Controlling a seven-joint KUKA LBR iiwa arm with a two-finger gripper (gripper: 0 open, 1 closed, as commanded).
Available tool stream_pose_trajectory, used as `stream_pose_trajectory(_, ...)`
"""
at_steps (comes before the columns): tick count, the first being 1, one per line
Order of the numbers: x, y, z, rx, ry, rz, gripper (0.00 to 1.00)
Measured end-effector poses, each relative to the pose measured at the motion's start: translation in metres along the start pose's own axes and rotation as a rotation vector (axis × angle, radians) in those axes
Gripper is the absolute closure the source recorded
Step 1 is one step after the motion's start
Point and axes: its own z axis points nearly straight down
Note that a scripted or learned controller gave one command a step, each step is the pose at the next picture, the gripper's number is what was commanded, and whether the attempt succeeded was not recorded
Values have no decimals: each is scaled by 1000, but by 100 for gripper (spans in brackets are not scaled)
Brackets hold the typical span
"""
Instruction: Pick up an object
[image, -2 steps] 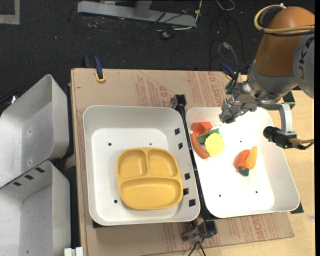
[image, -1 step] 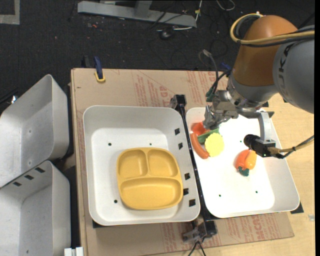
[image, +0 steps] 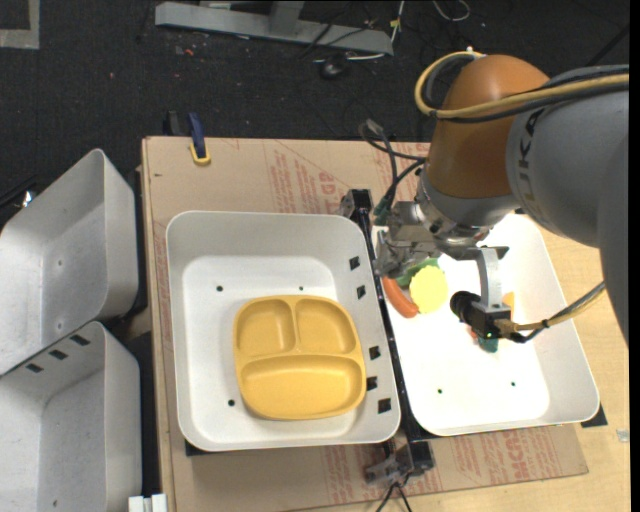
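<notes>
Overhead, the grey arm (image: 575, 150) with its orange band (image: 490, 110) reached in from the right and hung above the right bin (image: 480, 405), its gripper (image: 408, 255) lowered at that bin's upper left corner, close to the wall shared with the left bin (image: 200, 245). Whether the gripper was open or closed could not be told from this angle, and nothing could be seen held in it. Just below the gripper lay a yellow round object (image: 429, 291), touching an orange carrot-like piece (image: 400, 301) that rested against the bin's left wall; a bit of green showed at their upper edge. Farther right, near the middle of the same bin, sat a small green piece (image: 488, 346), well apart from the yellow one. The left bin held a yellow divided tray (image: 298, 358), lying flat in its centre with three compartments facing up. Both bins stood side by side on the brown bench top (image: 260, 170).
</notes>
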Motion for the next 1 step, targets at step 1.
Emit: stream_pose_trajectory(1,47,-19,-6,-1,1,-1,100)
